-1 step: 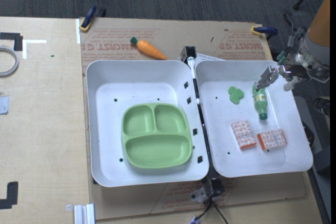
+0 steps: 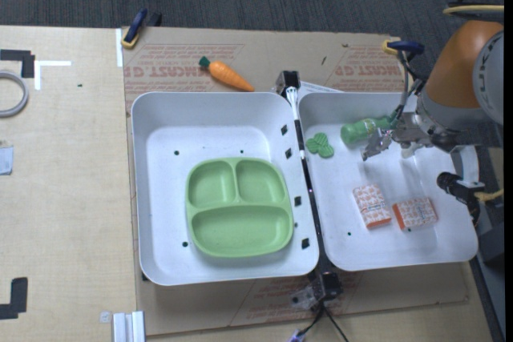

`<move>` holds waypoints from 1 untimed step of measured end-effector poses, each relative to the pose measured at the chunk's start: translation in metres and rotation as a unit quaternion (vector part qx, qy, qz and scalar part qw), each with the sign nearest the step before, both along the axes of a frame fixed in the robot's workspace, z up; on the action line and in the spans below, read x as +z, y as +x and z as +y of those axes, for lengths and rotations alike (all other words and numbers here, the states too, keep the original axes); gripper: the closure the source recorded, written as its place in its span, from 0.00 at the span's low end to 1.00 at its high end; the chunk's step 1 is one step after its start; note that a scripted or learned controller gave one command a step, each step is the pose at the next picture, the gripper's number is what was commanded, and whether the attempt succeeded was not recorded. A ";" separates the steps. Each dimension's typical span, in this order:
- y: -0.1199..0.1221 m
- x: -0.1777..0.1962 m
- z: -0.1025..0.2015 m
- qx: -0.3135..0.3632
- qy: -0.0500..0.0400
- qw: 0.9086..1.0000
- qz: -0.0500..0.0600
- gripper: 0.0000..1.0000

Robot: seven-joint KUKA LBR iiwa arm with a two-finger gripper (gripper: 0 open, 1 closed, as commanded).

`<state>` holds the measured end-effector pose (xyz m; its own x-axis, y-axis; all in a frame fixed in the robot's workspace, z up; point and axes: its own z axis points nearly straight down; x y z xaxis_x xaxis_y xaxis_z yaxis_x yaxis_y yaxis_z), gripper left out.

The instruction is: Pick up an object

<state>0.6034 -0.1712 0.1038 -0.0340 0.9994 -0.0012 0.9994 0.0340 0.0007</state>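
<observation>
The right bin [image 2: 449,248] holds a green bottle [image 2: 358,130] lying on its side near the far wall. A small green clump-shaped toy [image 2: 321,145] lies beside the divider. Two orange-and-white packets [image 2: 371,205] [image 2: 414,213] rest near the bin's front. My gripper [image 2: 386,143] hangs low over the right bin, right at the bottle's right end. The bottle's right tip is hidden by the gripper, and contact cannot be judged. The grey arm with its orange band [image 2: 469,64] comes in from the right.
The left bin [image 2: 152,196] holds a green three-compartment plate [image 2: 238,207]. A toy carrot [image 2: 227,74] lies on the cardboard behind the bins. A blue clamp [image 2: 135,26] sits at the cardboard's far left corner. A black clip [image 2: 288,81] stands where the bins meet.
</observation>
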 end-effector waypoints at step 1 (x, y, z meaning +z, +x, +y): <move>0.052 -0.014 0.052 0.074 0.002 0.997 0.008 0.00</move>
<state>0.6552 -0.1188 0.0896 -0.1811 0.9835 0.0035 0.9833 0.1811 -0.0153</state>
